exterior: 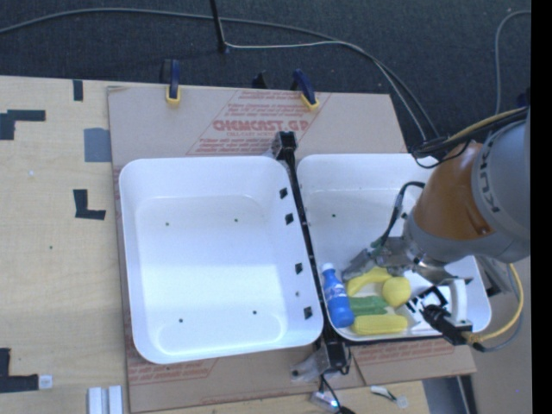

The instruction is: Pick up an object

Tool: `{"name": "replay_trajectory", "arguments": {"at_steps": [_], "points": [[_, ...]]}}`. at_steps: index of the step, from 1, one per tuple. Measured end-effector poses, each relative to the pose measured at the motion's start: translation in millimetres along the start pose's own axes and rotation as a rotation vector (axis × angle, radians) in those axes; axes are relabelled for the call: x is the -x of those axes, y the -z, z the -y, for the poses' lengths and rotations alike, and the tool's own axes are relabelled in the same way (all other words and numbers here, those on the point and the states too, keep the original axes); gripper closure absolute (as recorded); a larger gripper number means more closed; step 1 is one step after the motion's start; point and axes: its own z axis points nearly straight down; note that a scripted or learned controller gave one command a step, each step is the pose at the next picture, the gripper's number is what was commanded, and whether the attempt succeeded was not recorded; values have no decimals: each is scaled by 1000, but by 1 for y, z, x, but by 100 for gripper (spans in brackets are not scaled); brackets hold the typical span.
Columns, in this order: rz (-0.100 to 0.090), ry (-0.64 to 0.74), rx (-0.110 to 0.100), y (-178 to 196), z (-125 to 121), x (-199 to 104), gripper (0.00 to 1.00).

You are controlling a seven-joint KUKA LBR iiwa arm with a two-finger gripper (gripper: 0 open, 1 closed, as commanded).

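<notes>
The right bin (362, 179) holds a small heap at its near edge. In the heap are a blue bottle with a white cap (335, 298), a curved yellow piece (366, 279), a yellow ball (397, 291), a green piece (366, 304) and a yellow block (379, 323). My gripper (381, 255) hangs low in this bin, directly behind the curved yellow piece and the ball. The grey wrist with the orange band (448, 205) covers its upper part. Nothing is visibly held.
The left bin (207, 188) stands beside the right one, and their rims meet along a line of black clips (297, 231). Both bins rest on a cardboard sheet (250, 123) held by yellow-blue clamps. A black cable (379, 67) runs across the back.
</notes>
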Motion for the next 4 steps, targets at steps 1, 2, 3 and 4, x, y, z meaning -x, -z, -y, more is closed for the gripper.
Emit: {"name": "replay_trajectory", "arguments": {"at_steps": [1,2,3,4], "points": [[0,-1,0,10,0,1,100],[-2,7,6,102,-73,-66,100],[-2,7,-2,99,-41,-149,100],[1,-6,-3,99,-14,-76,100]]}}
